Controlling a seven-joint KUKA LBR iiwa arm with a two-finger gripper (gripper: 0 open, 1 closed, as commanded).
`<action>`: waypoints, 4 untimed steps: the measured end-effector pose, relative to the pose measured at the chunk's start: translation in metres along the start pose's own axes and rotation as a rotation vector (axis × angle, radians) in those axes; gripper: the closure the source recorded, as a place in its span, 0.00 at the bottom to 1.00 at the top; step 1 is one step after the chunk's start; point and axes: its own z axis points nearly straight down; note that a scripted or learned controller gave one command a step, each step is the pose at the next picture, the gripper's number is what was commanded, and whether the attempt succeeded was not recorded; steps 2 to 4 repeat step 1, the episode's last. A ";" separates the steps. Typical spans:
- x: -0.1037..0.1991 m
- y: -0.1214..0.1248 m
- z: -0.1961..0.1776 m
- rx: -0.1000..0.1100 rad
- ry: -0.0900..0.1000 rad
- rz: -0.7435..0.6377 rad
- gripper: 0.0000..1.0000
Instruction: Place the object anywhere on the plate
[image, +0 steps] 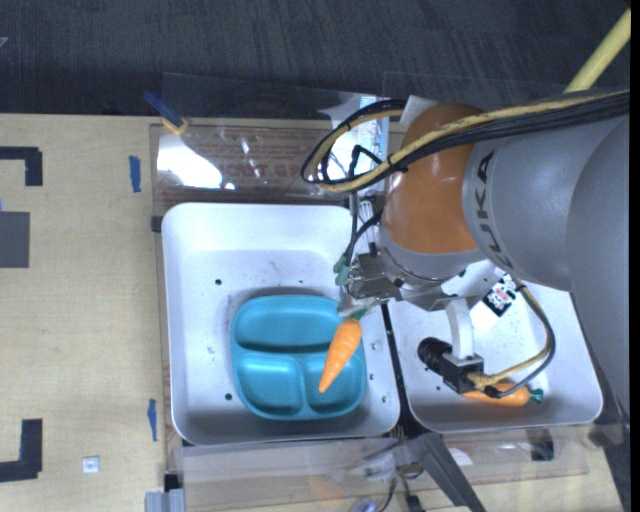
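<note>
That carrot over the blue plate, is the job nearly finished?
Nearly. The carrot has been brought over the plate in the left bin, with its tip above the plate's right side. Its top is at the gripper, so it looks unreleased. Left: let go and pull away.

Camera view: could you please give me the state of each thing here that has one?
Carrot: tilted, tip over the plate's right edge, top at the gripper.
Blue plate: upright in the left bin.
Gripper: above the carrot's top.
</note>
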 end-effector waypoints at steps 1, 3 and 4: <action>-0.004 0.000 0.001 0.002 -0.003 0.007 0.00; -0.004 0.000 0.001 0.002 -0.003 0.007 0.00; -0.004 0.000 0.001 0.002 -0.003 0.007 0.00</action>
